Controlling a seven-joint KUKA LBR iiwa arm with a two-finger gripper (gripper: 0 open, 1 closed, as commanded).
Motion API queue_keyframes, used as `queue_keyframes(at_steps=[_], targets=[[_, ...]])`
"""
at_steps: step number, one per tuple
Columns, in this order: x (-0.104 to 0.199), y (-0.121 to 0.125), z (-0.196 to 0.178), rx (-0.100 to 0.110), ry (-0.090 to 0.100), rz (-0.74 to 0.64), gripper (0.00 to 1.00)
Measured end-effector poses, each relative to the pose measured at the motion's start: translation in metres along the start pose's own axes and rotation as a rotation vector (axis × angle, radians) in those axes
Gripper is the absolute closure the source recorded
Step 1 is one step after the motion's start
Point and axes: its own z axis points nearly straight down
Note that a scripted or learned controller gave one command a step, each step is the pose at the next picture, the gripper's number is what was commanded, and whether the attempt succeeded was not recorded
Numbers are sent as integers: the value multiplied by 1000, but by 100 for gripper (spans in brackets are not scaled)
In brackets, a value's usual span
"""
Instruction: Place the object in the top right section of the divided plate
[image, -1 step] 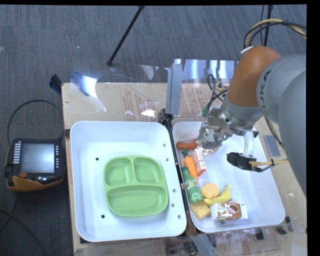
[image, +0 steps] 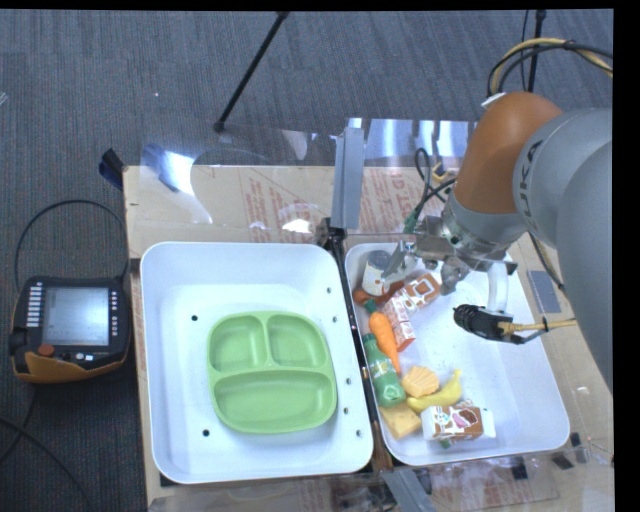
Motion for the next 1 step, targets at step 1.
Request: queue_keyframes(at_steps=[1], targets=[[3,19,-103,-7,-1,-157,0]])
